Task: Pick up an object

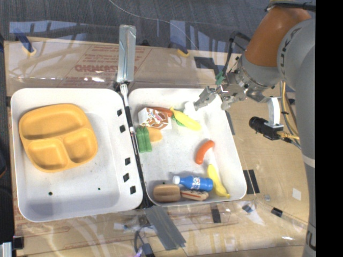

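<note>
The hand [206, 98] sits over the upper right corner of the right bin [236, 159], carried by the grey arm [289, 42] entering from the right; whether it is open or closed cannot be told, and no object is seen in it. Just beside the hand, toward the bin's top edge, lies a yellow corn cob [186, 120], long axis running from upper left to lower right. Next to it a small carton [155, 118] lies beside a green block [143, 140]. Near the bin's centre an orange sausage [204, 151] lies tilted, upper end pointing right. Along the lower edge lie a banana [217, 181], a blue bottle [194, 183] lying roughly level, and a hot dog [174, 193]. The left bin [32, 202] holds a yellow divided tray [58, 137]. Both bins rest on the desk [268, 218].
</note>
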`<action>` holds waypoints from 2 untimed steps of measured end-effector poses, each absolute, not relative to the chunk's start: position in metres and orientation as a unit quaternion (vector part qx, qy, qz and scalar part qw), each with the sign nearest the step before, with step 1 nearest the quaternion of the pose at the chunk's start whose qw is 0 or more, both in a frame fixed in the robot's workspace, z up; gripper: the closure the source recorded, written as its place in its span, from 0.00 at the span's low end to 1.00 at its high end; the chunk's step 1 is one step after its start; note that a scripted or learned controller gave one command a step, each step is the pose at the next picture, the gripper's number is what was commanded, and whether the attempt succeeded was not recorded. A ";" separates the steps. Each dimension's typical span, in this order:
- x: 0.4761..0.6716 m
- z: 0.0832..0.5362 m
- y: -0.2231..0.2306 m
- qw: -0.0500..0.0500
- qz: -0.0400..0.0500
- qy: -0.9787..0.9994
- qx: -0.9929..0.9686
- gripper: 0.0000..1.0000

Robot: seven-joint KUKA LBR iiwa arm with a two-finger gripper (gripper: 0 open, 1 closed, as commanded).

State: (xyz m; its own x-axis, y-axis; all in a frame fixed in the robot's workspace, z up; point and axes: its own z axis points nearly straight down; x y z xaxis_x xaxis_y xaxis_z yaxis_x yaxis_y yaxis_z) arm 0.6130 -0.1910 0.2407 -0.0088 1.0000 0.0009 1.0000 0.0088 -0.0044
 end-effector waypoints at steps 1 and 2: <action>0.622 0.092 -0.174 0.001 0.000 -0.581 -0.814 0.00; 0.622 0.101 -0.173 0.003 0.002 -0.583 -0.812 1.00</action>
State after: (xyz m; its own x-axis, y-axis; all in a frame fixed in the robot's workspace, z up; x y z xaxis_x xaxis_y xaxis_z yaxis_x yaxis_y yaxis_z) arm 0.6220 -0.1730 0.1012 0.3191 0.9477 0.0009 0.9477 -0.3191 -0.0078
